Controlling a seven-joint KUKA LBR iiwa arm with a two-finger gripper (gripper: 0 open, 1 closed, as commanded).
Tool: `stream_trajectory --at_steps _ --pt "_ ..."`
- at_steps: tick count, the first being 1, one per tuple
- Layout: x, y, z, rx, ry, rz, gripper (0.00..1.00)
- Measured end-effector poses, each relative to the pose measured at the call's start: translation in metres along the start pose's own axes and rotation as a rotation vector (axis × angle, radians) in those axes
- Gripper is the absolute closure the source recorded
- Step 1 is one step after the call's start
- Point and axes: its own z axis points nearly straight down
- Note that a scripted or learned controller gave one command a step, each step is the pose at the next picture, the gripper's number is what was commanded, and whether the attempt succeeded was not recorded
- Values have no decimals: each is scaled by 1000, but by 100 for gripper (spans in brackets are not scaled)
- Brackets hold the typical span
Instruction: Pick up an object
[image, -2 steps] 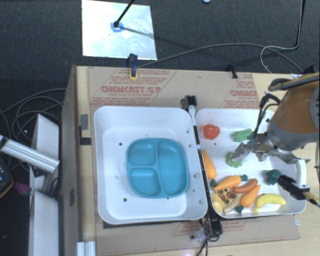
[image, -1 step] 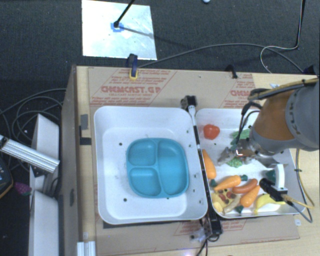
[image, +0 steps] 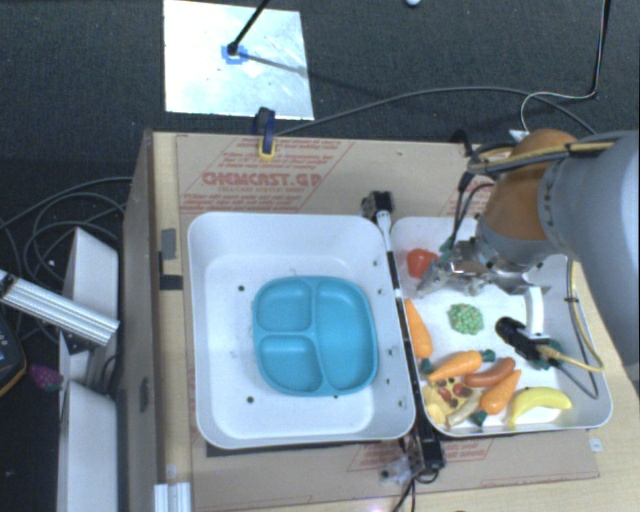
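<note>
Here gripper hovers low over right bin, near the red tomato at its upper left; grip state can't be told. Green broccoli sits just below it. Carrots, sausage, banana cluster along bin's lower edge. Left bin holds 1 blue divided plate.

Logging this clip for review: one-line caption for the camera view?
Gripper hovers over right bin of toy food near red tomato; blue tray in left bin.

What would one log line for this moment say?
arm: over right bin | gripper: above toy food, near red piece | left bin: blue tray
</note>
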Motion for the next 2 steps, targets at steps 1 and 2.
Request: stream_trajectory --at_steps 1,2 --pt "11 56 0 0 0 -1 0" --pt "10 57 -11 -3 -2 -4 100"
